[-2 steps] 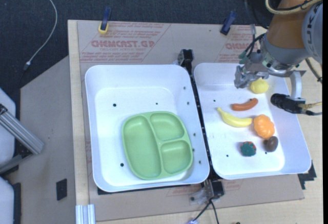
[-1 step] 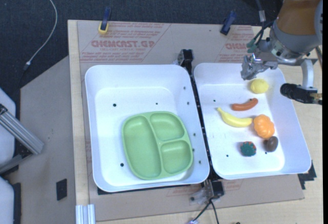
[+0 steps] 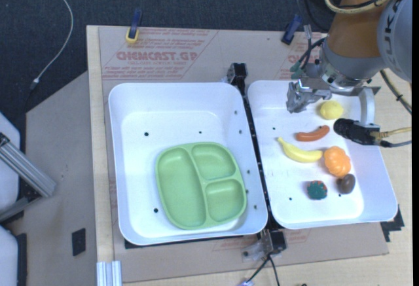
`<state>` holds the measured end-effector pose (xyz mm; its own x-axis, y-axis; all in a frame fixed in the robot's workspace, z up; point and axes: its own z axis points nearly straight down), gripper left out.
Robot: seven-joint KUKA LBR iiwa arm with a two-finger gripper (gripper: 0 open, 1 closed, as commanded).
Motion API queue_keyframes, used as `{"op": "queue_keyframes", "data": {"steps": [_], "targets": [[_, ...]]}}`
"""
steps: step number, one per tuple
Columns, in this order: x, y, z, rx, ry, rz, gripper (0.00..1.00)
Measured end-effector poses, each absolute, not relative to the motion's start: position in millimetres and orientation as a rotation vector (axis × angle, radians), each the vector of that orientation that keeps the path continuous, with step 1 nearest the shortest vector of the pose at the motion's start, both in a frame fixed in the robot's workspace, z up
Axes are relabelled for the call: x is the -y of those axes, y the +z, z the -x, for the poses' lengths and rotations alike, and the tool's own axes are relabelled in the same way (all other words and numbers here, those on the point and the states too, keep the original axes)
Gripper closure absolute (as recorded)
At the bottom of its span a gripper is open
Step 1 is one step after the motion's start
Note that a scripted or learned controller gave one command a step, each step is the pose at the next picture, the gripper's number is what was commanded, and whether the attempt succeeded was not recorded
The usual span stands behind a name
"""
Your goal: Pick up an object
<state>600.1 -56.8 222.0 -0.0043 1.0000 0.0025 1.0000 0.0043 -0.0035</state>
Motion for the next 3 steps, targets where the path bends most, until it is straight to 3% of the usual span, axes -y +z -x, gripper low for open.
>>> {"op": "queue_keyframes", "data": {"steps": [3], "targets": [[-85,225,-560.2,2.226,-0.002,2.215,1.00]]}}
